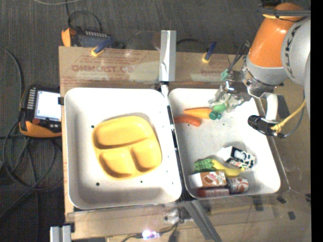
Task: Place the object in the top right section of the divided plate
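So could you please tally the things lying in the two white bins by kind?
Divided plates: 1, yellow
Carrots: 1
Sausages: 1
Bananas: 1
Green leafy items: 1
Boxes: 1
Bottles: 1
Black-and-white items: 1
Total: 8

The divided plate (128, 146) lies in the left bin (75, 135). Right of the plate, in the right bin (262, 150), a carrot (198, 113) lies at the far end with the gripper (225, 101) just beyond its tip, and a cluster of packets (222, 173) nearer.
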You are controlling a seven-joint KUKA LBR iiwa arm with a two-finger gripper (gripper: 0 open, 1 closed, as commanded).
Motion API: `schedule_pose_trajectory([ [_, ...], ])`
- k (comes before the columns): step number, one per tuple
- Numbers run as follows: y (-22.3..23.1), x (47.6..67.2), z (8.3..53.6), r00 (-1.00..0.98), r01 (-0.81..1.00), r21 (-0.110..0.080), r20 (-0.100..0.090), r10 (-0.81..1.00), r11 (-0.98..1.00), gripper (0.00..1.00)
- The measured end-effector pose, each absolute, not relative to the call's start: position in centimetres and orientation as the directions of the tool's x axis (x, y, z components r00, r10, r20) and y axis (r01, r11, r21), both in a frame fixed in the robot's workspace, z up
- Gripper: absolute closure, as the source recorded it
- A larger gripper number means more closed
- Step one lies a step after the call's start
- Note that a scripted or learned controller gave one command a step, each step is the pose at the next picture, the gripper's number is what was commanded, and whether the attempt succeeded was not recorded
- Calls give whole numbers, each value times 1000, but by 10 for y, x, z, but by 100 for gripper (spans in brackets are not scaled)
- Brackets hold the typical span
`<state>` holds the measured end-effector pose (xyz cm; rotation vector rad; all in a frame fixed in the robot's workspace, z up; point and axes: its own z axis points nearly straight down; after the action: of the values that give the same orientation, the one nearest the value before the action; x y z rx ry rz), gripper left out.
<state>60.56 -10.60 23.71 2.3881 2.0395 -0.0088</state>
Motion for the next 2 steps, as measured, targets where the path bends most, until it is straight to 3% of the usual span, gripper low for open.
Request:
schedule_pose_trajectory([
  [1, -88, 558, 434, -4, 1000, 0, -3, 1000, 4, 100],
  [2, -20, 485, 434, -149, 989, -1, -2, 989, 149, 100],
])
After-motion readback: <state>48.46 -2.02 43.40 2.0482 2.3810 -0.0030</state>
